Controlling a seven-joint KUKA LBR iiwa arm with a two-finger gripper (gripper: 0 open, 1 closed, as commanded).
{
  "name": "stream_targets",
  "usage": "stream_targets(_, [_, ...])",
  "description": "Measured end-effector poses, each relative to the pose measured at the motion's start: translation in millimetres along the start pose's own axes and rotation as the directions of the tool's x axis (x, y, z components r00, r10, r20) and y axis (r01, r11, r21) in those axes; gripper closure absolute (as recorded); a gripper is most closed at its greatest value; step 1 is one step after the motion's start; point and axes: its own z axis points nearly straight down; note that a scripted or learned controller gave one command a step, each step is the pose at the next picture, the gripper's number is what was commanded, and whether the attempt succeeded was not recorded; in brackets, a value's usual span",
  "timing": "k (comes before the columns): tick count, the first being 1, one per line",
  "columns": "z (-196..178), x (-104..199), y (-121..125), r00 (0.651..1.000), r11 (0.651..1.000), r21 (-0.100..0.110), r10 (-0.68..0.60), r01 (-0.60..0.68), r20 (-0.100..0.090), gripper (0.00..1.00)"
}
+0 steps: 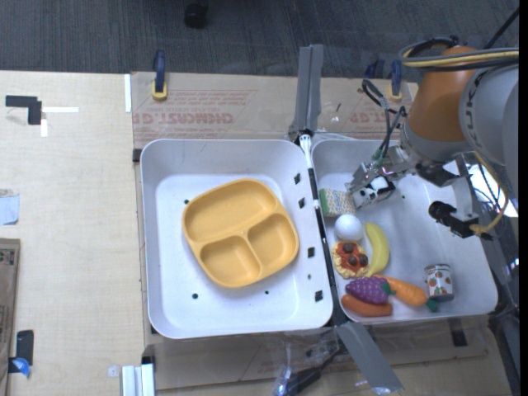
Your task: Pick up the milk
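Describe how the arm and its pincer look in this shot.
The arm is bulky, rounded and grey, with a wide orange band above the wrist. Black and yellowish cables loop over its top and down its side. The pincer is a small, dark metallic assembly with thin wires running to it.

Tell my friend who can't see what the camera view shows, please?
A grey and orange robot arm's gripper reaches into the right bin, at a small black-and-white milk carton. Toy foods lie nearby: egg, banana, grapes, carrot. The left bin holds a yellow plate.
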Motion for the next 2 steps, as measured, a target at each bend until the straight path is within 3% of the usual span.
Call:
stream_targets(1, [3, -2, 8, 0.999, 0.999, 0.012, -0.047, 0.047, -0.003, 0.0])
stream_targets(2, [-1, 3, -3, 0.995, 0.995, -0.002, -0.098, 0.098, 0.006, 0.0])
